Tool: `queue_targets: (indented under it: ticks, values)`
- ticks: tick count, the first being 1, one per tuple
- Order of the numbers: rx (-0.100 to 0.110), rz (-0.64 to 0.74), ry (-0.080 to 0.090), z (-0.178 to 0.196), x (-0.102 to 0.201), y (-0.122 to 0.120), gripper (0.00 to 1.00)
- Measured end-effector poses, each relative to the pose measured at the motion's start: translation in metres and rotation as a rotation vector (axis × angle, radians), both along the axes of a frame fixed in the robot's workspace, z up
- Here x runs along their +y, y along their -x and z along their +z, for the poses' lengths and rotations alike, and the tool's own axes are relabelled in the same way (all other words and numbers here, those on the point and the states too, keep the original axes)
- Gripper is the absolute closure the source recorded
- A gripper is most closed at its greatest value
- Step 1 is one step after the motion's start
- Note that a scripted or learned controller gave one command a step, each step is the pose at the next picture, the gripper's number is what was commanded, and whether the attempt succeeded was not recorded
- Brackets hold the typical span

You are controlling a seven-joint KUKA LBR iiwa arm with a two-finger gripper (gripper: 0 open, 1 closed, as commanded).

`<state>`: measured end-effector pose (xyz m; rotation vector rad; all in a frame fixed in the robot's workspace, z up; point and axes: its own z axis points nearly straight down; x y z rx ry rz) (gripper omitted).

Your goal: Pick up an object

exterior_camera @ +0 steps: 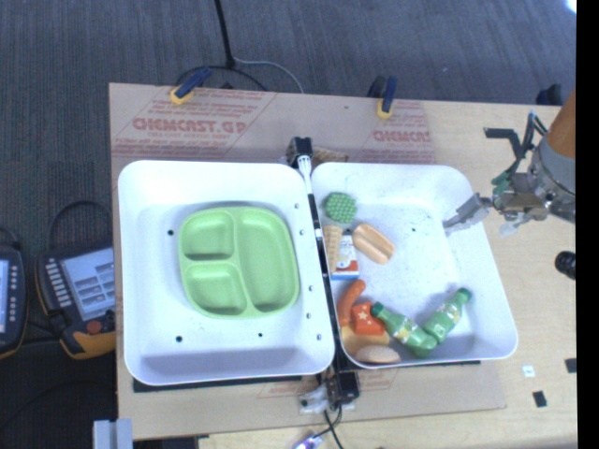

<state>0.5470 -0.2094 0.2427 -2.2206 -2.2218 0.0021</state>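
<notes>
The tool [468, 211] hangs over the right rim of the right bin [487, 288], at the end of the arm [557, 162] that comes in from the right. One grey finger [462, 215] points down and left toward the bin floor; how far the tool is open I cannot tell, and nothing is seen between its fingers.

The things to pick lie in the right bin, mostly along its left wall and front edge. A green round scrubber-like ball [341, 207] sits near the back left. Just in front of it lies a toy hot dog [373, 243], and beside that, against the left wall, a small white and red carton [343, 255]. Farther forward an orange carrot-like piece [350, 299] touches a red block [366, 322], and a pale oval piece [378, 353] rests at the front rim. Two green bottles [426, 325] lie on their sides, meeting in a shallow V near the front. All these sit well apart from the tool, with bare bin floor between.

The left bin [150, 251] holds a green divided plate [239, 261]. Both bins rest on a brown board [187, 124] on the surface, held by two clamps [385, 96] at the back edge.
</notes>
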Motion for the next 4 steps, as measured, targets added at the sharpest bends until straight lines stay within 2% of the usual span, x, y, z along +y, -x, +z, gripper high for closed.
queue_targets:
  ticks: [1, 2, 3, 4]
  values:
    - [0.003, 0.16, -0.003, -0.137, 0.044, 0.064, 0.0]
    - [-0.006, 0.653, 0.001, -0.154, 0.012, 0.061, 0.0]
    - [-0.008, 0.709, 0.001, -0.155, -0.013, 0.012, 0.0]
    - [-0.01, 1.226, 0.015, -0.154, -0.012, 0.031, 0.0]
